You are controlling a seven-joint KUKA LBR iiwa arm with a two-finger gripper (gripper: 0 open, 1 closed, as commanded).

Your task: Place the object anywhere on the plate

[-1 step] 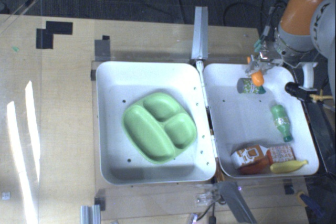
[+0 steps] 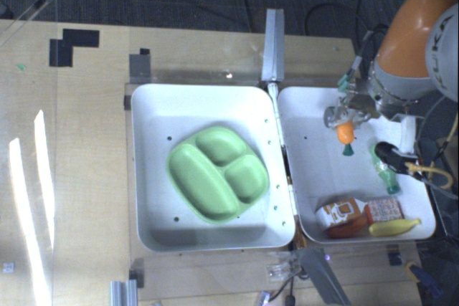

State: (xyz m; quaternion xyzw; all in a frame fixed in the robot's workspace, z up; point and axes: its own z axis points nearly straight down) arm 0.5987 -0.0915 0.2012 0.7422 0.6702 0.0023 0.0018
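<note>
Gripper (image 2: 346, 120) over right bin (image 2: 308, 154), jaws pinching small orange carrot (image 2: 346, 135) hanging just below them. Green divided plate (image 2: 217, 173) well left of jaws, in left bin (image 2: 150, 154). Carton (image 2: 340, 211), yellow banana (image 2: 393, 227) below jaws; print on carton too blurred to read

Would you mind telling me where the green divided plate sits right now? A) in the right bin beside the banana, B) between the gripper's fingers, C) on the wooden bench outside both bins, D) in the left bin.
D: the green divided plate lies flat in the left bin, while the banana lies in the right bin.
</note>
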